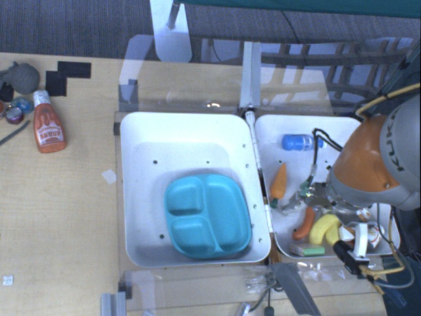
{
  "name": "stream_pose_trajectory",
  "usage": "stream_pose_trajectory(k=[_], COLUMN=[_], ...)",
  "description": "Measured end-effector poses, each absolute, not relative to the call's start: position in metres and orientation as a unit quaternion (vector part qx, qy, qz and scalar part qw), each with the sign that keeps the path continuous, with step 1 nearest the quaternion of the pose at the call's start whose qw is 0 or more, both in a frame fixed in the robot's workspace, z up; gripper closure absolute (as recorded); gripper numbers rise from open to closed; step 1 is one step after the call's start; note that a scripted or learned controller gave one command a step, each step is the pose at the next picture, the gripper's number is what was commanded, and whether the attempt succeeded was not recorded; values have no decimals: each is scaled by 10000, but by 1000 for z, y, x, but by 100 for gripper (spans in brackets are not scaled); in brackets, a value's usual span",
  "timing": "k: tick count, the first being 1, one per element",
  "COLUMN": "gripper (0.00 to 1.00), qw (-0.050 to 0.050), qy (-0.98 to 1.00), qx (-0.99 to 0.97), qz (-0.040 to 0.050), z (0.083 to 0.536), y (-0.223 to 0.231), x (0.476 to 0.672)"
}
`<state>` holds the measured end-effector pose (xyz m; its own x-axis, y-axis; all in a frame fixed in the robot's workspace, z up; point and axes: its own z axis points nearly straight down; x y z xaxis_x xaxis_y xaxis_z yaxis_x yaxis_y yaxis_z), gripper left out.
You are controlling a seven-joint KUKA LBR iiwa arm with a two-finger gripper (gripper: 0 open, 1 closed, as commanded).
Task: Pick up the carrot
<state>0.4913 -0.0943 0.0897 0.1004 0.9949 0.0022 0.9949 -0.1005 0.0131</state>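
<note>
My pincer point(297, 203), whose grip I cannot make out, hangs low in the right bin point(266, 176) just beside the one carrot point(279, 180) by its left wall, with one banana point(323, 229) near its front edge and one blue tray point(207, 214) in the left bin point(141, 176) on the wooden bench point(59, 229).

Orange carrot point(279, 180), turquoise plate point(208, 214), white bins point(138, 176) — yellow banana point(323, 228), blue bottle point(297, 142), orange-red sauce bottle point(48, 125)
</note>
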Motion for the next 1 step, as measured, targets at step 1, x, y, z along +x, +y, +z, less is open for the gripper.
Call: stream_pose_trajectory(k=[1], gripper=[0], qw=[52], qy=[6930], qx=[7209], qz=[47], z=[89], y=[-101], x=[543])
